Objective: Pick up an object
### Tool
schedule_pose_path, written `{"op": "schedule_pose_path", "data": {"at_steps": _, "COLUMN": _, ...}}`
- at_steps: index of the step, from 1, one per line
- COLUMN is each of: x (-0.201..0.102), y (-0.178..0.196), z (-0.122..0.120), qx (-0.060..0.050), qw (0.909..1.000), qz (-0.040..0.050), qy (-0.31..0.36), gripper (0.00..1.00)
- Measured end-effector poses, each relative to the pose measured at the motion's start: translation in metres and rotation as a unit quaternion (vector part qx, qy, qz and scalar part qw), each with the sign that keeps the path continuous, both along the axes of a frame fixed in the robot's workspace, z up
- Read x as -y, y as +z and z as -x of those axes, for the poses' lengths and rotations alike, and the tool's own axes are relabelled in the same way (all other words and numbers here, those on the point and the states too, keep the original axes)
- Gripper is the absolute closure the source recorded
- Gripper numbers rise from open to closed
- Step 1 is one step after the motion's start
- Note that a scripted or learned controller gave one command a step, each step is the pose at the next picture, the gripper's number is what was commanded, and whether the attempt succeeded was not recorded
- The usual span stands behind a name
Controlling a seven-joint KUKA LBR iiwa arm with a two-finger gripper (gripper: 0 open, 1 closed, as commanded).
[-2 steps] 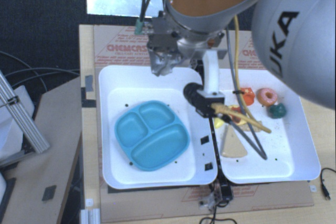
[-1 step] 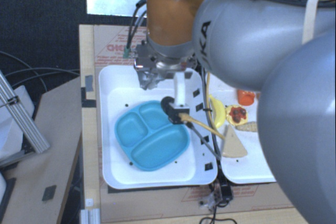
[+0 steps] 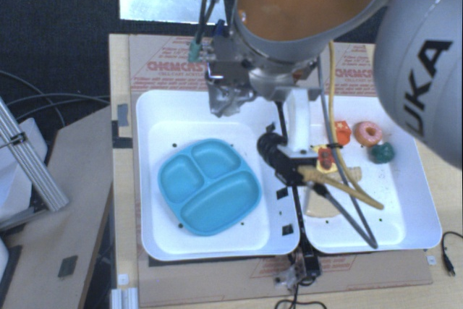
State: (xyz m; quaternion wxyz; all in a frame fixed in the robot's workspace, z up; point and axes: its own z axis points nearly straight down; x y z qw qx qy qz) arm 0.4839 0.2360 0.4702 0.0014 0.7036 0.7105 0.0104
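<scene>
My gripper (image 3: pixel 226 102) hangs over the back edge of the left bin (image 3: pixel 148 177), under the grey arm with its orange band. It is above and behind a blue divided plate (image 3: pixel 210 186) that lies flat in the middle of that bin, and nothing shows in its grasp. In the right bin (image 3: pixel 412 228) lie a small orange-red piece (image 3: pixel 341 132), a pink donut (image 3: pixel 369 132), a green piece (image 3: pixel 383 153), and a pair of long utensils (image 3: pixel 347 197) crossed over a flat tan piece (image 3: pixel 320 208).
The divider between the two bins (image 3: pixel 287 228) runs just right of the plate. A brown cardboard sheet (image 3: pixel 170 63) lies under both bins. Metal framing (image 3: pixel 29 163) and cables stand off the bench at the left.
</scene>
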Motion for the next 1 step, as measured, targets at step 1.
{"op": "schedule_pose_path", "data": {"at_steps": 1, "x": 0.0015, "y": -0.0631, "z": -0.0023, "qx": -0.010, "qw": 0.9999, "qz": 0.0068, "qy": -0.005, "gripper": 1.00}}
